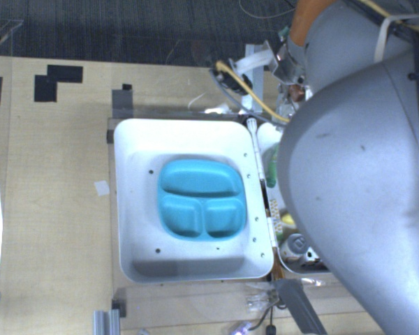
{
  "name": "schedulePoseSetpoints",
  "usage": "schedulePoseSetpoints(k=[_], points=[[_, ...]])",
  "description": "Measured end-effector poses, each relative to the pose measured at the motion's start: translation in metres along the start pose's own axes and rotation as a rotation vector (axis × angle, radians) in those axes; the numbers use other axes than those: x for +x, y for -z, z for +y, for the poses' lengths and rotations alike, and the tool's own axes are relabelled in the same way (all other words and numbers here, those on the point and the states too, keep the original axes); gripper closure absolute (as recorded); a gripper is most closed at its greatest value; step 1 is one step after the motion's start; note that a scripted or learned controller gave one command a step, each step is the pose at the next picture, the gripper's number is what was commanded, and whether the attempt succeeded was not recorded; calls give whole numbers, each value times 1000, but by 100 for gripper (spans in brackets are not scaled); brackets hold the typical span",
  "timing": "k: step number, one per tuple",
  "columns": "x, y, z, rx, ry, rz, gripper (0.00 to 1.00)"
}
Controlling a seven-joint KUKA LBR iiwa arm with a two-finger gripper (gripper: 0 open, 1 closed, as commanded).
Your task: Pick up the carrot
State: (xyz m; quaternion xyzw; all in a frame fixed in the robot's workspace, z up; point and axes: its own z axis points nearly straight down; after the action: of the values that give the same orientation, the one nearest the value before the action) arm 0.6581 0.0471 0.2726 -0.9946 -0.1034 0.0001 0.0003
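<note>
The grey arm (363, 159) comes in from the right and covers most of the right bin (265, 132). Its orange band (309, 9) is at the top, and the gripper (288, 82) hangs below it over the right bin's far end, wrapped in cables. In the uncovered strip of that bin I see a green item (271, 166), a yellow piece (288, 220) and a round metallic object (294, 244). I cannot pick out a carrot among them; the rest of the bin's contents are hidden under the arm.
The left bin (136, 208) holds a blue three-compartment tray (199, 197) at its middle. A yellow cable (246, 93) loops near the bins' far edge. The wooden bench (49, 187) stretches to the left, with black markers at its back.
</note>
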Motion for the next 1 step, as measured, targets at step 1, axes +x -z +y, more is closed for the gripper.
schedulePoseSetpoints(k=[1], points=[[8, 23, -64, -1, 0, 1, 100]])
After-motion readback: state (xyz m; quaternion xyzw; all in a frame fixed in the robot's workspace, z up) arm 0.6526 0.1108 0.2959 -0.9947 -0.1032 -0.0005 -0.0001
